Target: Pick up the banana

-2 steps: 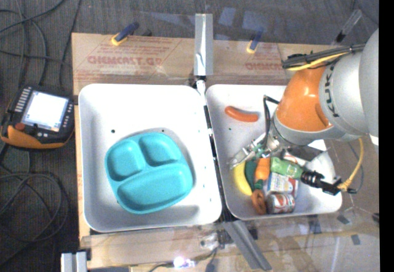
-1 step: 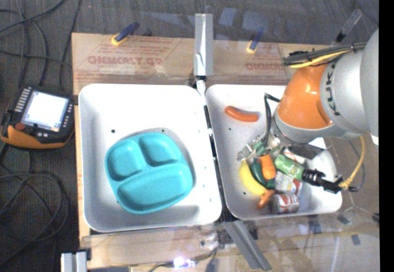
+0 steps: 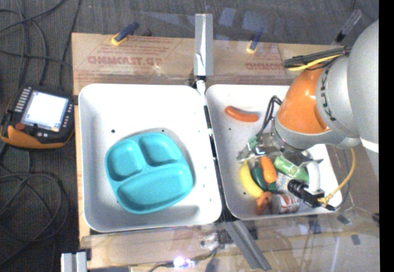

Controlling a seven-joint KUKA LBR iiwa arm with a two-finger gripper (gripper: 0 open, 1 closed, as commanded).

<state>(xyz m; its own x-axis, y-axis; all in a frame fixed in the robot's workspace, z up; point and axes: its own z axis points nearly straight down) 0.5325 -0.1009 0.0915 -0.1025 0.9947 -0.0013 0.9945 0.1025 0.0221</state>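
1. Banana (image 3: 247, 180): in the right bin (image 3: 231, 203), just left of and below the pincer (image 3: 261, 152), lying beside a carrot (image 3: 268, 170) and partly covered by the clutter.
2. Pincer: down among the items in the right bin, under the orange wrist band; whether it is spread or pressed together cannot be told.
3. Sausage (image 3: 241, 114): above and left of the pincer, apart.
4. Green item (image 3: 289, 166): right of the pincer.
5. Blue plate (image 3: 149, 170): far left, in the left bin (image 3: 92, 141).
6. Pendant (image 3: 38, 117): off the worktop's left edge.
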